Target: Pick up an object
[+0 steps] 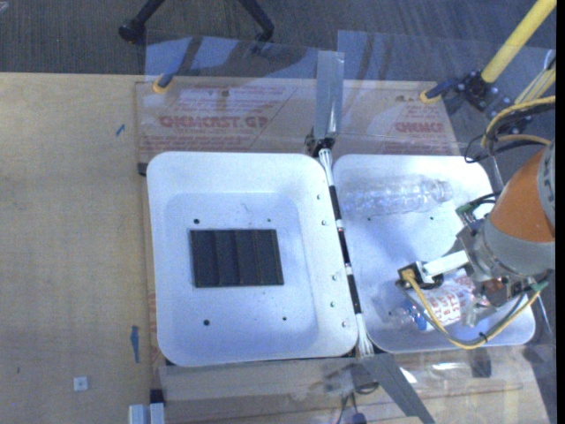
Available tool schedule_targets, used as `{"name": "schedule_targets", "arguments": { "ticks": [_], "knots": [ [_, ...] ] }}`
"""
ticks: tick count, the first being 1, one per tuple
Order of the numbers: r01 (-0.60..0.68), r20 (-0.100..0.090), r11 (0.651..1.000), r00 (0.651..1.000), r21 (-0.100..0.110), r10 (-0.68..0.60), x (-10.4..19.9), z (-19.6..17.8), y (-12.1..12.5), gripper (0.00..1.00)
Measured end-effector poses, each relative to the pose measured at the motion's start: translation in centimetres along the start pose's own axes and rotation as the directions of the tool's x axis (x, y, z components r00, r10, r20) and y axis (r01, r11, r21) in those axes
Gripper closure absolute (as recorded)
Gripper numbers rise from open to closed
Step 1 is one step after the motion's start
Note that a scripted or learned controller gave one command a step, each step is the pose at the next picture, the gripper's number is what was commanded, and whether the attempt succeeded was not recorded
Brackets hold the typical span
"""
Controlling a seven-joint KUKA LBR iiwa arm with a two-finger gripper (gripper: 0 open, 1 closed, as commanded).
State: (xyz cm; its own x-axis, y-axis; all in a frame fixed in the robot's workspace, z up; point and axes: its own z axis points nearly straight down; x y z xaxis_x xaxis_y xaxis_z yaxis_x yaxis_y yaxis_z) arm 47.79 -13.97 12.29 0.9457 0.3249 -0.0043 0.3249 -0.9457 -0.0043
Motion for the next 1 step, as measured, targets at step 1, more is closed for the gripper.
{"name": "schedule_targets", "arguments": {
  "ticks": [1],
  "knots": [
    [-0.123,-0.001,0.992,0.992,-0.001,0.123,0.91,-0.18,-2.45,0.0]
  ]
}}
